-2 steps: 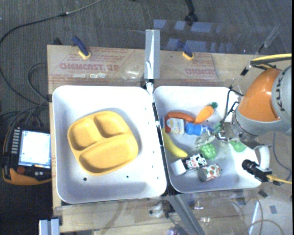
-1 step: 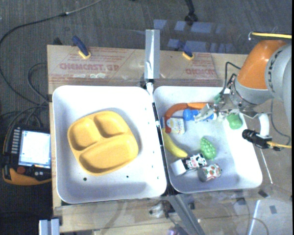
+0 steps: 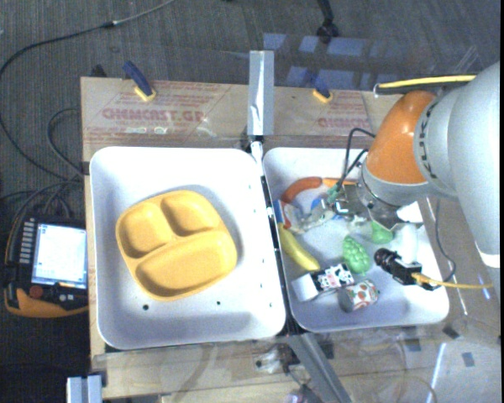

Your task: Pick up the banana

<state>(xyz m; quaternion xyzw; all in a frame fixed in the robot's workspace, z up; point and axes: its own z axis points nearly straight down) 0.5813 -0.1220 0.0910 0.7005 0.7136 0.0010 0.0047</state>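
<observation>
Camera view: on the worktop point(image 3: 101, 107), the left shallow white bin point(image 3: 105, 309) holds a yellow plastic sectioned tray point(image 3: 178, 242). The right white bin point(image 3: 437, 309) carries a clutter of small toys. A curved yellow banana point(image 3: 297, 249) lies against its left wall, just beside a green knobbly toy point(image 3: 357, 254). The grey arm's pincer point(image 3: 329, 208) hangs over the bin's middle, above and right of the banana; whether it is apart or together I cannot tell.

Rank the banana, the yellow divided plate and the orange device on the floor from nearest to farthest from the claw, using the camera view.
1. banana, in the right bin, just left of the claw.
2. yellow divided plate, in the left bin.
3. orange device, on the floor, far left.
</observation>
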